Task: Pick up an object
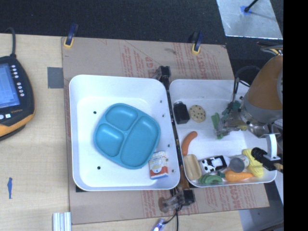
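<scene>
One tool hangs low over the right bin, its tip touching or just above a green object; whether it is open or closed cannot be told. A cookie and an orange sausage lie to its left. Farther left, the other bin holds a blue plate.

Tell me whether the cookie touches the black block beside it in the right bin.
Apart. The camera view shows a strip of white bin floor between the cookie and the black block.
</scene>
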{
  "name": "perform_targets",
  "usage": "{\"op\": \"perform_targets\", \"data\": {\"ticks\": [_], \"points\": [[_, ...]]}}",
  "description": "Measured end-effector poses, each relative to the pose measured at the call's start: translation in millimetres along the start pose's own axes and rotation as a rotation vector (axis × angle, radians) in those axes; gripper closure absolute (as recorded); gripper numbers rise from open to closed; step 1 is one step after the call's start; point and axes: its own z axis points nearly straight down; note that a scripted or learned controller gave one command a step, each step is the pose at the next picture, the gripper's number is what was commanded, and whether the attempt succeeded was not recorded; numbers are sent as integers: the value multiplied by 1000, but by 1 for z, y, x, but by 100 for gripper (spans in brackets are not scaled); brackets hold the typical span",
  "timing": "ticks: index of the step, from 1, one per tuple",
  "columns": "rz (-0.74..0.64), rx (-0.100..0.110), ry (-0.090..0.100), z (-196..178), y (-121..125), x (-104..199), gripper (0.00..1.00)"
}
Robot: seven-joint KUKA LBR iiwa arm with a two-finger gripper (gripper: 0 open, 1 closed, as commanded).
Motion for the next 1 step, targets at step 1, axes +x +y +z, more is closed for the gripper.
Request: {"op": "perform_targets", "data": {"ticks": [1], "points": [[0, 0, 0, 0, 0, 0, 0]]}}
